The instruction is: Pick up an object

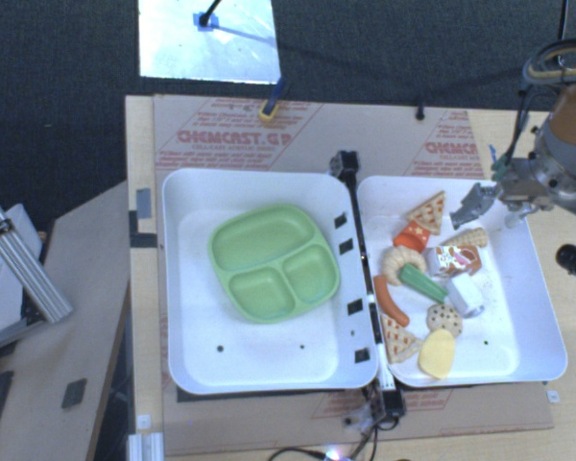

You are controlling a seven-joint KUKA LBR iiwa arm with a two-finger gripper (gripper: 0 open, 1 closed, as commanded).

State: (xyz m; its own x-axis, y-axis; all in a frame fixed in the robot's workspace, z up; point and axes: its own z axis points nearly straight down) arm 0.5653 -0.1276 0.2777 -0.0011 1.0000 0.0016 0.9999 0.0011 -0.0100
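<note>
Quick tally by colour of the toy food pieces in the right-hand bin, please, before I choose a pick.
Red or orange: 3, pizza slice, tomato, sausage
Green: 1, cucumber
Tan or yellow: 5, bread roll, croissant, cookie, waffle, lemon-yellow piece
White or mixed: 2, printed packet, white cup
Total: 11

"CHEMCAST GP" printed on the protective sheet (232, 134)

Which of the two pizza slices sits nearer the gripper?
The upper pizza slice, beside the gripper. The other slice lies at the right bin's near-left corner.
</note>
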